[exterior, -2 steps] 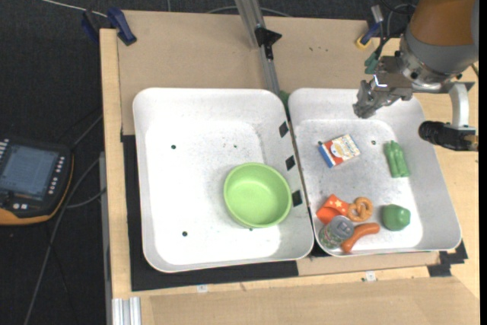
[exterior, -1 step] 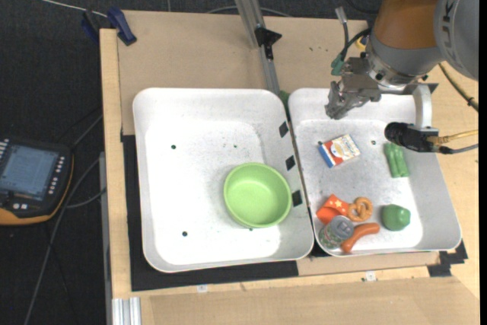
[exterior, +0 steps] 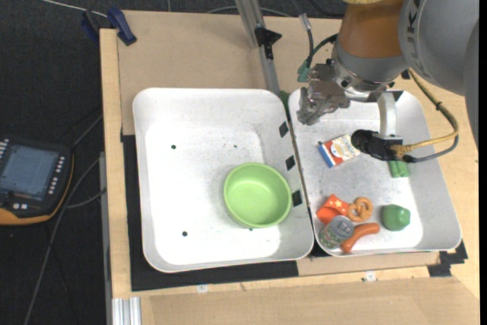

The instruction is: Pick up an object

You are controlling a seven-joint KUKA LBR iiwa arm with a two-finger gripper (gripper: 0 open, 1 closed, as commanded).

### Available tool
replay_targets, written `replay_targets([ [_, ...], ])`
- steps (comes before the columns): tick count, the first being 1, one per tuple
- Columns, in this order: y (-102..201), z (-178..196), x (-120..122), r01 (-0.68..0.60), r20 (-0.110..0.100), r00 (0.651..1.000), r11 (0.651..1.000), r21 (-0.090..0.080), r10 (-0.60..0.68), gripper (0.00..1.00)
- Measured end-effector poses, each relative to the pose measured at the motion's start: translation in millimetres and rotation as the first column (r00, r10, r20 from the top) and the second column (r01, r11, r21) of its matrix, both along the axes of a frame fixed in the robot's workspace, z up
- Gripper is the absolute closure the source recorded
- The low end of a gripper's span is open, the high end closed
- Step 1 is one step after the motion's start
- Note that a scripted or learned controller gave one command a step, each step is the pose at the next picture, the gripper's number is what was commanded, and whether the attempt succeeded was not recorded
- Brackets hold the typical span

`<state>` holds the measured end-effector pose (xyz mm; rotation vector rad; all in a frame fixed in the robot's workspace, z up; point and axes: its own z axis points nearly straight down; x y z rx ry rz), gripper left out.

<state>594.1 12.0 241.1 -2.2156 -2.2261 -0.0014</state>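
One grey metal gripper [exterior: 310, 112], its opening impossible to judge, hangs just beside and above a small red, white and blue carton [exterior: 338, 150] lying to its lower right.

We identify six candidate objects. A light-green round plastic bowl [exterior: 258, 195] sits upright in the left bin, toward its near right corner. In the right bin, a small white carton with red and blue print [exterior: 339, 150] lies flat near the centre. Along the near edge we see an orange block [exterior: 332, 205], a tan pretzel-shaped piece [exterior: 361, 207], a red sausage-shaped piece [exterior: 359, 235] and a green rounded fruit-like object [exterior: 396, 217], closely grouped.
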Motion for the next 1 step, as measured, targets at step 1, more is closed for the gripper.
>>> replay_targets([
  [1,62.9,2.0,3.5,-0.001,0.0,1.0,1.0,0.0,0.001,1.0],
])
